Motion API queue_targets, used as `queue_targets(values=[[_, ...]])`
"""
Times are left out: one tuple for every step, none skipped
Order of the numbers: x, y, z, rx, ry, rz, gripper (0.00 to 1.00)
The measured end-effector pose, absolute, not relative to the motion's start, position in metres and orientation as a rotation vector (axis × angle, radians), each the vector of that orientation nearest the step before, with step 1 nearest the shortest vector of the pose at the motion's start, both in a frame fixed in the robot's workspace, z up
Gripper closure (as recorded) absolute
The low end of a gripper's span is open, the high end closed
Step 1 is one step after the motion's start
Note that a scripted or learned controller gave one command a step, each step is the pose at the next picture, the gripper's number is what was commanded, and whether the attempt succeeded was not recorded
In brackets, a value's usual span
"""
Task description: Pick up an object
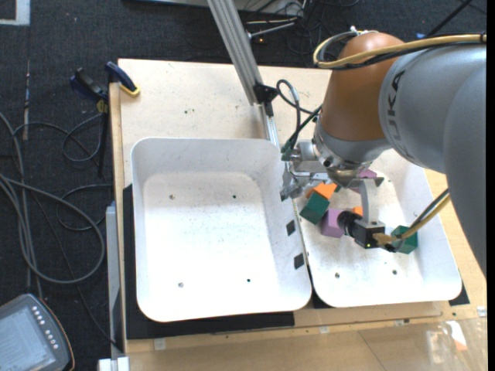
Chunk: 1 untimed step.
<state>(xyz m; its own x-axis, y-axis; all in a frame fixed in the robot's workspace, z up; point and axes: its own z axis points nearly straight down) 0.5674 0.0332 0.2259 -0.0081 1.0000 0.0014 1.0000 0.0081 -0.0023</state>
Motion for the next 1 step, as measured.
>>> queue_targets(values=[[0.5506, 0.085, 0.2287, -2.209, -2.229, 0.0, 1.0]])
